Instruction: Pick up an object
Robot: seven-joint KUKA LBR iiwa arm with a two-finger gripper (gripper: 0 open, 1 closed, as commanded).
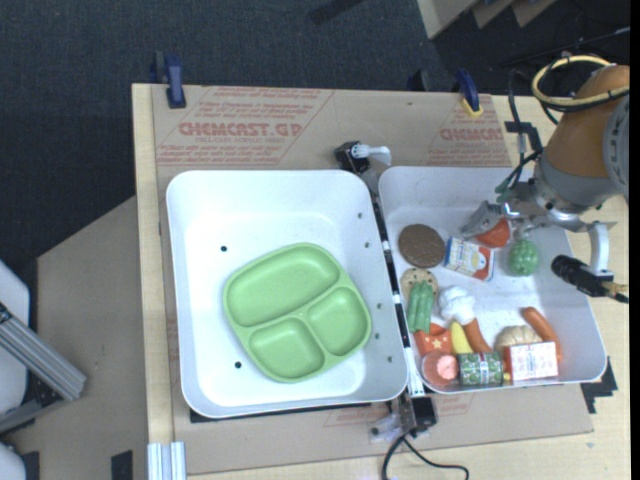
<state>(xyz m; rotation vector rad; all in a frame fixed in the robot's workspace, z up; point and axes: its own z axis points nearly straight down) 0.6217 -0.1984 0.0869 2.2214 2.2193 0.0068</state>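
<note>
One legible print: "CHEMCAST GP" on bench board (240,128).

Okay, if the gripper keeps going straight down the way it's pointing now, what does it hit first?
Most likely the red-orange toy right beneath the gripper, though depth is hard to judge from this slanted view.

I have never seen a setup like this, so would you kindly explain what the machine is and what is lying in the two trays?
This is one picture, taken by a fixed camera looking down on a bench at a slant. The grey and orange robot arm reaches in from the right, and its claw hangs over the right bin. That bin holds a heap of toy food: a brown cookie, a green broccoli, a carrot, a small carton and more. The left bin holds a green divided plate. Whether the claw grips anything is too unclear to tell.
</note>
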